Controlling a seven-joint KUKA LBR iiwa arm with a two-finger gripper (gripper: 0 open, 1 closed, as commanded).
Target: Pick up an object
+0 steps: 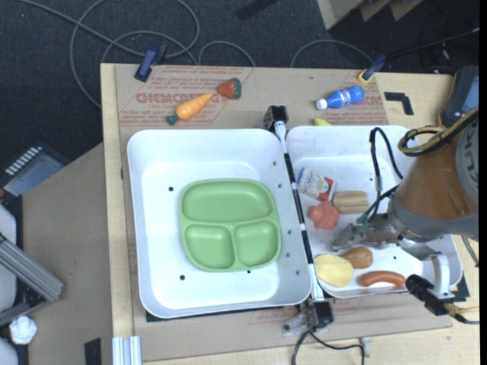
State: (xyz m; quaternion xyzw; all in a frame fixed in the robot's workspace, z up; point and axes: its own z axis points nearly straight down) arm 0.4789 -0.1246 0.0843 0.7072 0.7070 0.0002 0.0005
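The right bin holds several toy foods. A small white carton lies near its left wall, with a tan bread roll beside it and a pink-red piece below. At the front lie a yellow lemon-like piece, a brown rounded piece and a red sausage. My gripper hangs low in the middle of this bin, just above the brown piece and right of the pink one. I see nothing clearly held in it.
The left bin bears a green divided plate. On the bench behind the bins lie a toy carrot, a strawberry, a blue bottle and a blue clip. The arm covers the right bin's right side.
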